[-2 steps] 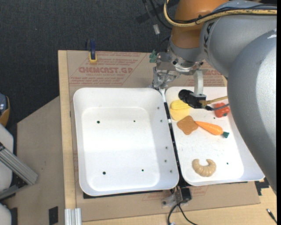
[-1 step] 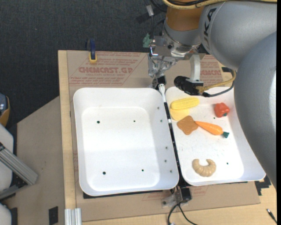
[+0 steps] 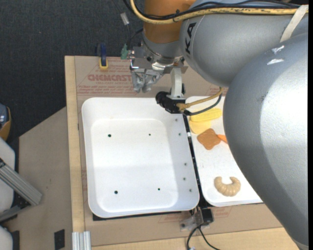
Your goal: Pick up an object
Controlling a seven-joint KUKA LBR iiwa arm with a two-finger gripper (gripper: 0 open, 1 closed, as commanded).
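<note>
At the far edge of the bench, above the back rim of the left shallow white plastic bin (image 3: pixel 93 146), hangs the two-finger metal gripper (image 3: pixel 142 87). It sits over the brown board with red lettering (image 3: pixel 105 77), just outside the bin wall. Fingers point down, close together; nothing visible between them. Whether they are parted or pressed shut cannot be told from this angle.

Grey arm (image 3: pixel 254 58) sweeps in from the right and covers much of the right bin. Orange band (image 3: pixel 164 12) above the wrist at top centre, yellow and black cables looped around it.

Left bin: bare white floor with four small dark dots.

Right shallow white bin (image 3: pixel 215 195), partly hidden under the arm, holds the loose objects:
- yellow corn-cob-shaped piece (image 3: pixel 205 117) near the far end, close to the dividing wall.
- flat brown biscuit-like piece (image 3: pixel 209 139) just nearer than the corn, touching or overlapping it.
- small orange sliver (image 3: pixel 222 138) beside the brown piece, mostly under the arm.
- pale tan curled ridged piece, shrimp-like (image 3: pixel 227 186), near the front of the bin, well apart from the others.

All objects lie on the bin floor, well apart from the gripper.

Black fitting (image 3: pixel 168 102) sits at the far junction of the two bins. Blue-and-yellow clamp (image 3: pixel 102 56) on the board's back edge, left of the gripper.
</note>
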